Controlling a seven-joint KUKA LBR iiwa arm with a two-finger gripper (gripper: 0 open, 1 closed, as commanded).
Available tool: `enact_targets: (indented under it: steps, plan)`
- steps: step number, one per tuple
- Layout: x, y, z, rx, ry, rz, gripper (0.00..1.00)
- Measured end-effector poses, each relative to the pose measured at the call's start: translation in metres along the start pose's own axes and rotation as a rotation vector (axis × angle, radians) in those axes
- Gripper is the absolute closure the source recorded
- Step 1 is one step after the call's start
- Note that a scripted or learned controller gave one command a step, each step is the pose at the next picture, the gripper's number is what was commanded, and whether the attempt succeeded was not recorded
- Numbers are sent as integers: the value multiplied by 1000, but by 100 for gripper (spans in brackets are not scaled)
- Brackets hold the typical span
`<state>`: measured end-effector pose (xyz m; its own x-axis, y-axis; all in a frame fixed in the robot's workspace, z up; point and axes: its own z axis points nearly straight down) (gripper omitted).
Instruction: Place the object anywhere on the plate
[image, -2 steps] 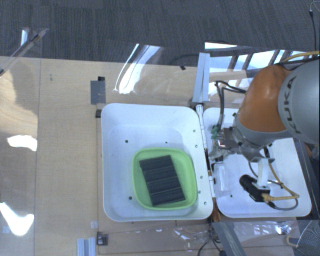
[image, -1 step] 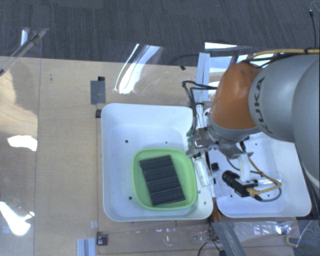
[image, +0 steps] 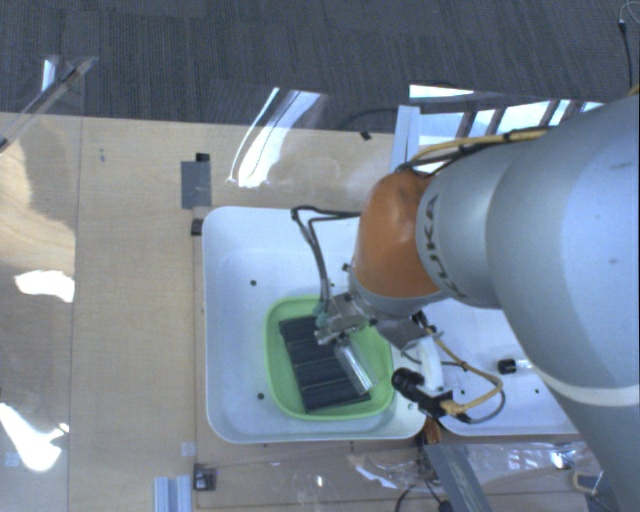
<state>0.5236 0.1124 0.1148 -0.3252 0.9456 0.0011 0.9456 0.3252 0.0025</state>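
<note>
A large grey arm (image: 540, 220) reaches over a green plate (image: 285, 395), its gripper (image: 335, 335) just above a dark ridged rectangular object (image: 318, 365) lying lengthwise on the plate; finger opening cannot be told.

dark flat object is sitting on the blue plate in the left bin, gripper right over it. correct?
Wrong on colour: the plate is green, not blue. The camera view shows the dark flat object lying on it in the left bin, with the gripper right over it.
</note>
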Motion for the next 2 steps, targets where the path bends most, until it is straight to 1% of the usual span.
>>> enact_targets:
  steps: [1, 2]
  plan:
    - [-1, 0, 0, -1, 0, 1, 0]
    - [-17, -12, -71, -4, -1, -14, 0]
